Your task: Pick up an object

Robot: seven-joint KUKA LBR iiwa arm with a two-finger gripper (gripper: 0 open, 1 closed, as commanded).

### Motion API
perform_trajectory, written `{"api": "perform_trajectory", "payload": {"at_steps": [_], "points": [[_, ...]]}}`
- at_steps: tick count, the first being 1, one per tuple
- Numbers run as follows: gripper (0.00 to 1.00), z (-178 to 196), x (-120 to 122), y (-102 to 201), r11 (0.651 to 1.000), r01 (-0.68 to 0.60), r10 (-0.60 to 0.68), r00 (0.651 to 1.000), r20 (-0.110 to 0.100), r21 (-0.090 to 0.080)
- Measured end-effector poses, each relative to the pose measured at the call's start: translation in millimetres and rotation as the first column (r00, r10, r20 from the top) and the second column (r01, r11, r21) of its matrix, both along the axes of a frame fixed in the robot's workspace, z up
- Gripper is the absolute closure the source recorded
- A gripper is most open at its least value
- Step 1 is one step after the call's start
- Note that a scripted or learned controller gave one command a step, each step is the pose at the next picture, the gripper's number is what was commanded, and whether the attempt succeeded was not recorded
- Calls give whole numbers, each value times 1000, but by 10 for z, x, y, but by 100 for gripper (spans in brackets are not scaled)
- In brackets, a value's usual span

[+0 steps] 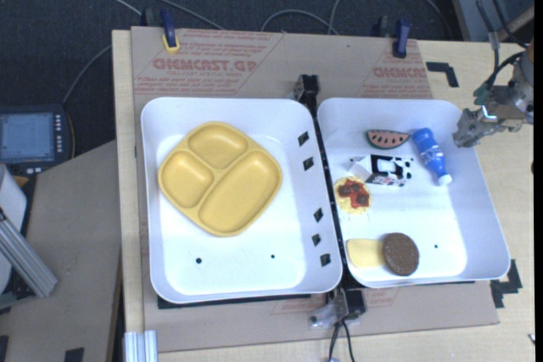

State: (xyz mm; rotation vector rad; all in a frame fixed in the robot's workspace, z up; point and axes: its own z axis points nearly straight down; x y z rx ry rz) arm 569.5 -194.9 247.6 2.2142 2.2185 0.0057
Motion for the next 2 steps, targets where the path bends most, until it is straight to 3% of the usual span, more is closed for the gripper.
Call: {"api": "perform_trajectory", "payload": {"at_steps": [2], "points": [[100,-161,173,965,1000,-3,3,1000,-10,6]]}}
